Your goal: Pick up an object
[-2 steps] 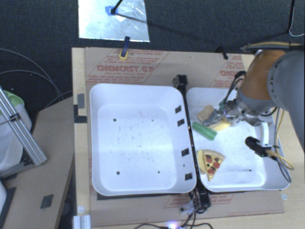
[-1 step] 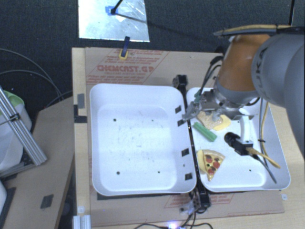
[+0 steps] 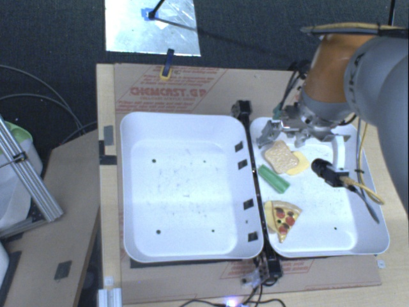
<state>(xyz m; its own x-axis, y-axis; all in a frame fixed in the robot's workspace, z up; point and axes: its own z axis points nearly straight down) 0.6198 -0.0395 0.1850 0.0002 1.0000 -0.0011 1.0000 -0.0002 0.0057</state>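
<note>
White right bin (image 3: 332, 235) with bread slice (image 3: 278, 156), green block (image 3: 273, 178), pizza slice (image 3: 283, 218); end effector (image 3: 280, 136) nearby, opening unclear.

Two white bins (image 3: 185, 190), one pizza slice (image 3: 282, 217), one green stick (image 3: 273, 178), one bread slice (image 3: 278, 156), perhaps one yellow disc (image 3: 299, 165).

Arm (image 3: 377, 62): large rounded link, smooth grey casing, soft highlights seen along upper edge. Orange band (image 3: 332, 59): glossy, tan-orange, wrapped above wrist. Wrist flange (image 3: 319, 107): grey metal, ringed, set below band. Gripper (image 3: 284, 132): silvery bare-metal body, small green spot noted on it. Thin dark cables (image 3: 289, 93) seen beside wrist.
</note>
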